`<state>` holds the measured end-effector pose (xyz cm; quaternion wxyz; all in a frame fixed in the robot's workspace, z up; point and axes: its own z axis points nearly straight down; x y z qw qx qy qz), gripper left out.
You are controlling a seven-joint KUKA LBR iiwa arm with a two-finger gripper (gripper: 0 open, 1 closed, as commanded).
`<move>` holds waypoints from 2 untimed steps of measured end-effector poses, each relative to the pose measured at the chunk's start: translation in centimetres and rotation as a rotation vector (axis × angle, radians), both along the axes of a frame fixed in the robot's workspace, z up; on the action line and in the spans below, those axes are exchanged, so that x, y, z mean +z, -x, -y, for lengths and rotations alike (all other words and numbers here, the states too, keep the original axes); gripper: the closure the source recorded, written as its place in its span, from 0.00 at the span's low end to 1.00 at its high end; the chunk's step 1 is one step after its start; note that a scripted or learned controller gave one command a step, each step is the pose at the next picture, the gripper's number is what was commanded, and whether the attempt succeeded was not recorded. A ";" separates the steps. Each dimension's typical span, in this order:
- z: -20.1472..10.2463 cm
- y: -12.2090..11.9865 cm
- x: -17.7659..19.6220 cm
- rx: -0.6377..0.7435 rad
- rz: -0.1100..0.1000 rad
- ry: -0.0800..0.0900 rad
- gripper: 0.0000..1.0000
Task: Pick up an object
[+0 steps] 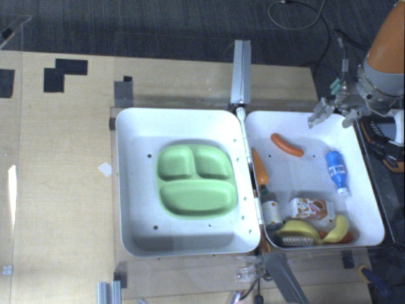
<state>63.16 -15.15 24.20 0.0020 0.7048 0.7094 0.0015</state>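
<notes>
The right bin [361,189] holds a sausage [287,145], a blue bottle [337,171], a carrot [259,168] along its left wall, a small carton [311,208], a small can [271,211] and a yellow banana [316,230] at the front. My gripper [333,112] hangs over the bin's back right corner, above and to the right of the sausage. Its fingers [318,116] stand spread apart with nothing between them.
A green divided plate [196,179] lies in the left bin [130,189]. A metal post [241,75] rises between the bins at the back. Cables run on the dark floor at the back right.
</notes>
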 end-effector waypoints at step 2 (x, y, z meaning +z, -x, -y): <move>-0.3 -1.6 -15.4 0.141 0.005 0.002 0.00</move>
